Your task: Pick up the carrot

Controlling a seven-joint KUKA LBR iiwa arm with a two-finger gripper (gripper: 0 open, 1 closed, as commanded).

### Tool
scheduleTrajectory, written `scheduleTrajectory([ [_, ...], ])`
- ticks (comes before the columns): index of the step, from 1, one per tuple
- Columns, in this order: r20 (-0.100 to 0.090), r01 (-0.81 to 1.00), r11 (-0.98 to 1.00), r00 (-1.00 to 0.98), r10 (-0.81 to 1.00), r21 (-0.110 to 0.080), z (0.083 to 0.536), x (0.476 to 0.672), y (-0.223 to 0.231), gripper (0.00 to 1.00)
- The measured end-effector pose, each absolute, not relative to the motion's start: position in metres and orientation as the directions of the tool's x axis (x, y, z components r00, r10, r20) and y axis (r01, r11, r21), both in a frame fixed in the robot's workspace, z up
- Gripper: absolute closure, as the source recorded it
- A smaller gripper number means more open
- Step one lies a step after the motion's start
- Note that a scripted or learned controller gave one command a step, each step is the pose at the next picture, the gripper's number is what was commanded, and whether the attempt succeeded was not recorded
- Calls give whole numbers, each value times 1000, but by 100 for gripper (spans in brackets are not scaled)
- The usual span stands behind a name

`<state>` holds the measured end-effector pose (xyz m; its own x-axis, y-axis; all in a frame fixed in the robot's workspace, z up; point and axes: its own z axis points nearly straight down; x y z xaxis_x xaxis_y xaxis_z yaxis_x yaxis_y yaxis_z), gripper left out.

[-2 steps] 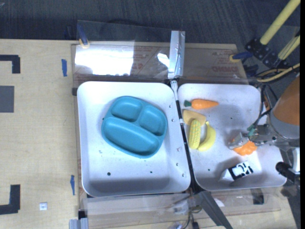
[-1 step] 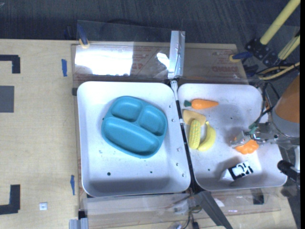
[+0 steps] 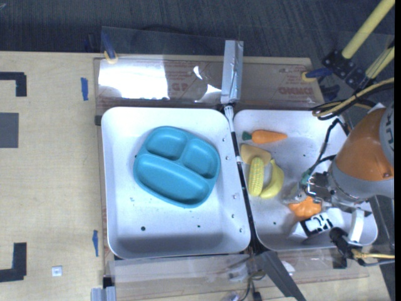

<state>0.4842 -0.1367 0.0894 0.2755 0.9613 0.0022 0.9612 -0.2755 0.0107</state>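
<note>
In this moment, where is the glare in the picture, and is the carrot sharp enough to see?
Camera view: strong glare on the clear panel behind the left bin; the carrot in the right bin is sharp and evenly lit; the gripper looks slightly blurred.

Light: bright, even, from overhead | Glare: strong white patch on the clear panel (image 3: 135, 80) behind the left bin (image 3: 119, 168) | Shadows: soft, short, under the blue tray (image 3: 177, 165) and along the bin walls | Sharpness: centre fairly crisp, the arm (image 3: 366, 158) at right slightly blurred | Noise: faint grain on dark floor (image 3: 188, 5)
</note>
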Motion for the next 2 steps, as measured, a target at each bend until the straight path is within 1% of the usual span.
scheduleTrajectory([
  [1, 3, 917, -399, 399, 917, -1, 185, 492, -8, 100],
  [2, 0, 957, -289, 289, 957, -5, 184, 479, -11, 100],
])
